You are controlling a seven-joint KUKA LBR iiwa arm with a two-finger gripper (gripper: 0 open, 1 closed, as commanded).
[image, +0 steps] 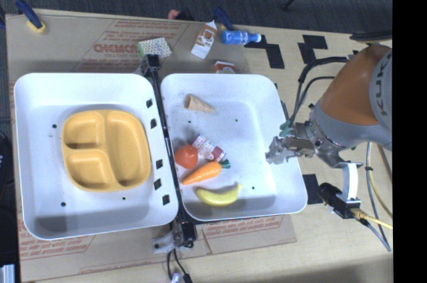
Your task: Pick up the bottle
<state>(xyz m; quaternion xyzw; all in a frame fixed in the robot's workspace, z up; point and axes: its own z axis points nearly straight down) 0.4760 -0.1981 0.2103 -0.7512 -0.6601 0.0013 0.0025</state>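
A small blue bottle [239,38] lies on its side on the bench, outside the bins and just behind the right bin's [267,89] far rim. My gripper [278,150] hangs over the right wall of that bin, well in front of the bottle and apart from it. Nothing shows between it and the bin floor. The grey arm with its orange band [357,91] comes in from the right.
The right bin holds a wedge of bread [199,103], a tomato [187,156], a red-and-white packet [209,149], a carrot [201,173] and a banana [218,195]. A yellow divided plate [107,148] sits in the left bin. Small cartons [203,40] lie near the bottle.
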